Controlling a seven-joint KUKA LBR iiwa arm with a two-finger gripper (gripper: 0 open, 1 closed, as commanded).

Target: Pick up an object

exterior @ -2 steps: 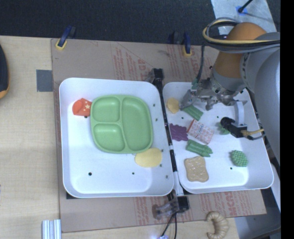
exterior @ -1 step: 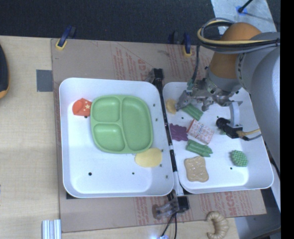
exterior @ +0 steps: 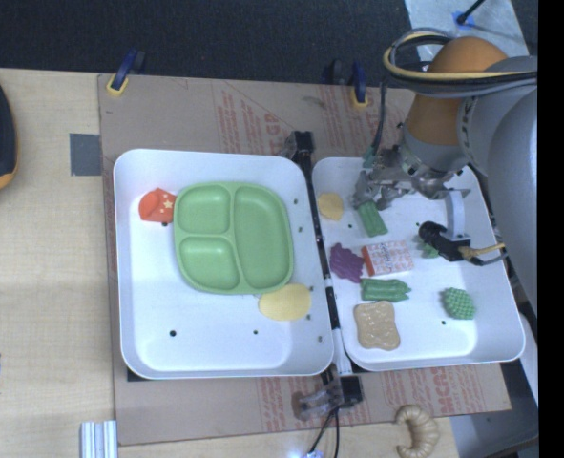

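The pincer hangs over the upper left part of the right bin, at the end of the grey arm that comes in from the upper right of the frame. Whether it is released or clenched cannot be told from this slant. The nearest thing to it is a small green slab, which lies tilted on the bin floor just below the pincer in the frame, its upper end touching or almost touching the tip; a grasp cannot be made out. Left of the slab sits a pale yellow disc near the bin's left wall. Lower in the frame lie a purple piece, a red-and-white packet, a dark green piece, a tan biscuit and, further right, a knobbly green ball. The left bin holds a green divided plate, a red piece at its upper left, and a yellow oval at its lower right. Both bins rest on the tabletop.
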